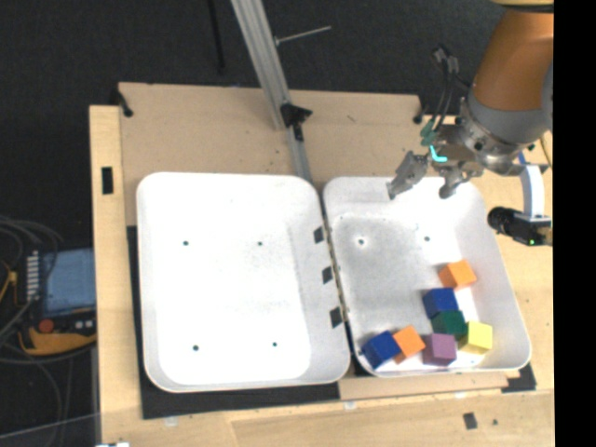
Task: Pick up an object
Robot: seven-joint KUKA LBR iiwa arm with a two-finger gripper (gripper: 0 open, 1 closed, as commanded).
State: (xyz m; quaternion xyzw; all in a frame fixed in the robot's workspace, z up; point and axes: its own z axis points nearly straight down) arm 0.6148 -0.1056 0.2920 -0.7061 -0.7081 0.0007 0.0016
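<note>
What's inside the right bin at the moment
The right bin holds seven small blocks near its front right corner: two orange, two blue, a green, a yellow and a purple. Anything beneath them is covered.

Lighting even, moderately bright, apparently from overhead. The two white bins, left bin (228, 277) and right bin (410, 250), read near overexposed; their floors lose surface detail, faint grey mottling in the right one. Shadows soft and short, a thin dark rim under the bin edges. Dark floor (56, 45) around the bench falls almost black. Overall sharpness modest, coarse resolution; the small coloured blocks (438, 329) show soft edges. Orange arm band (517, 49) slightly blurred, with a gentle highlight.
</note>
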